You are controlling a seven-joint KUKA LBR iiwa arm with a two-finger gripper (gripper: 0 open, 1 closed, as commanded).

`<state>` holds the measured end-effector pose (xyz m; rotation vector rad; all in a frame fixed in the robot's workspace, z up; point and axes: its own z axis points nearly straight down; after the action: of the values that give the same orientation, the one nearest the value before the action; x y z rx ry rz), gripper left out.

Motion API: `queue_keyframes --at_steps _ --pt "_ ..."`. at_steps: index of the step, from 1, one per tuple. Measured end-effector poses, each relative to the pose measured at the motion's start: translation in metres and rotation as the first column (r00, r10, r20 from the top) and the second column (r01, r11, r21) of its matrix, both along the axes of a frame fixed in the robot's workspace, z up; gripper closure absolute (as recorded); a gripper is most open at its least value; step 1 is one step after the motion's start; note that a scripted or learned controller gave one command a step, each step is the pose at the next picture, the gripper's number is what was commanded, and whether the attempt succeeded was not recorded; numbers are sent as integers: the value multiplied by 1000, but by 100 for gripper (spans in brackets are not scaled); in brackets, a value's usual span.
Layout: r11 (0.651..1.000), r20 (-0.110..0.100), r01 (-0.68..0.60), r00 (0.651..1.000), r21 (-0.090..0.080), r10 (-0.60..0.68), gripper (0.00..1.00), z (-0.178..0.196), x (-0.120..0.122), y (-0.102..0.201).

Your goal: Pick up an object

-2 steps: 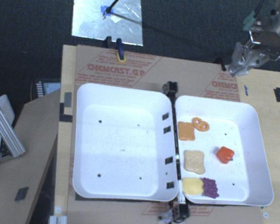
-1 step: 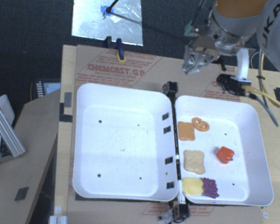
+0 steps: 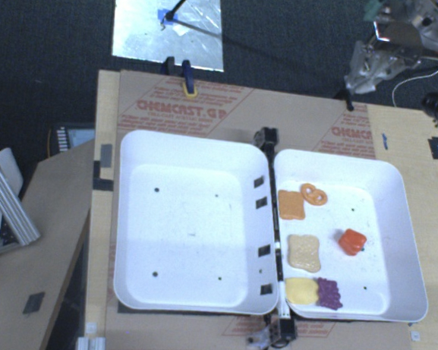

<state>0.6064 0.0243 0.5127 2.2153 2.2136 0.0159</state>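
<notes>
Gripper (image 3: 363, 72) sits high at the view's top right, above the bench's far edge and well apart from both bins; cannot tell how it is set, nothing seen in it. Right bin (image 3: 400, 194) holds 6 toy foods: pretzel (image 3: 314, 194) near the far side, orange slice (image 3: 291, 205) just beside it, red pepper (image 3: 352, 241) toward the right, pale toast (image 3: 304, 253) mid-left, yellow piece (image 3: 301, 290) touching purple grapes (image 3: 329, 294) at the near edge; left bin (image 3: 191, 229) lies alongside, the 2 joined by a black-clipped seam.
</notes>
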Motion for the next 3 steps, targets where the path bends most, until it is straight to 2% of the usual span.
queue_keyframes --at_steps 1,2,3 --pt "1000 -14 -15 1000 3 15 100 -34 -15 118" --pt "1000 -16 0 1000 0 0 100 -44 -81 84" --pt "1000 -5 -11 1000 3 11 100 -24 -6 170"
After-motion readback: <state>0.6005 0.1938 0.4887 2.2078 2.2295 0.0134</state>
